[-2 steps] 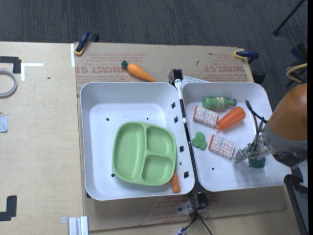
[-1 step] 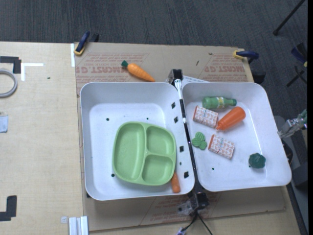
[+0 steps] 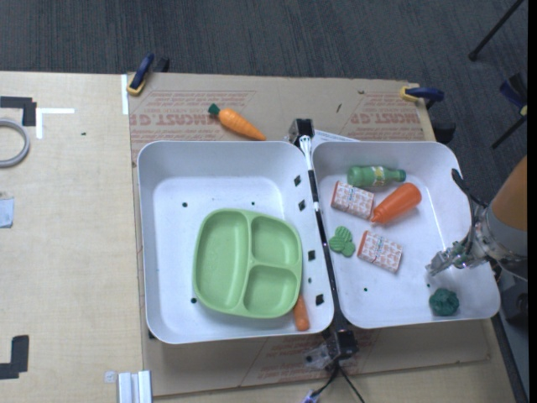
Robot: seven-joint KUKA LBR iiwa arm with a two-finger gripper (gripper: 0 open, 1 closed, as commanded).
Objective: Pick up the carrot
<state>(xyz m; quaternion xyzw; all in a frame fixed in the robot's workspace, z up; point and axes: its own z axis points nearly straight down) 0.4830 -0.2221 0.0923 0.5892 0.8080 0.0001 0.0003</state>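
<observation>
An orange carrot point(image 3: 395, 203) lies slanted in the upper middle of the right bin point(image 3: 403, 313). A smaller carrot with a green top point(image 3: 237, 122) lies on the cardboard behind the left bin. Another small orange piece point(image 3: 299, 313) is wedged between the green plate and the front right wall of the left bin. My gripper point(image 3: 445, 263) hangs low at the right bin's right side, to the right of and nearer than the carrot in that bin, and apart from it. Nothing shows in its grasp.
The right bin also holds a green bottle point(image 3: 376, 175), two red-and-white packets point(image 3: 352, 200) point(image 3: 380, 251), a green leafy piece point(image 3: 341, 242) and a dark green broccoli point(image 3: 444, 302) just below my gripper. A green divided plate point(image 3: 249, 263) lies in the left bin point(image 3: 159, 225).
</observation>
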